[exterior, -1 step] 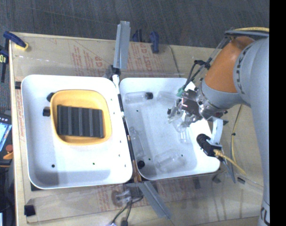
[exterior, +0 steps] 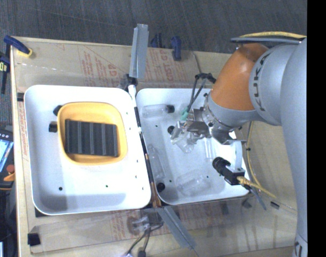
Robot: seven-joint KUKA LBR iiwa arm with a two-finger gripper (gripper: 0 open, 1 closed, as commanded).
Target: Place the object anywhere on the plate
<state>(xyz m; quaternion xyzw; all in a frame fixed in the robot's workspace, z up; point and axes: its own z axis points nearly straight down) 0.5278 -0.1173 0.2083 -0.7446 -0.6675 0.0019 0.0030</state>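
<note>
gripper point(exterior: 185, 134) low in right bin point(exterior: 152, 170) | grip state: cannot tell | plate point(exterior: 93, 111) well left, in left bin point(exterior: 37, 143) | next: carry leftward over divider

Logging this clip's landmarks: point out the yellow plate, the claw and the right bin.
yellow plate point(exterior: 91, 110): camera view, its upper yellow rim.
claw point(exterior: 183, 133): camera view, midway between the fingertips.
right bin point(exterior: 198, 196): camera view, bare floor near its front wall.
</note>
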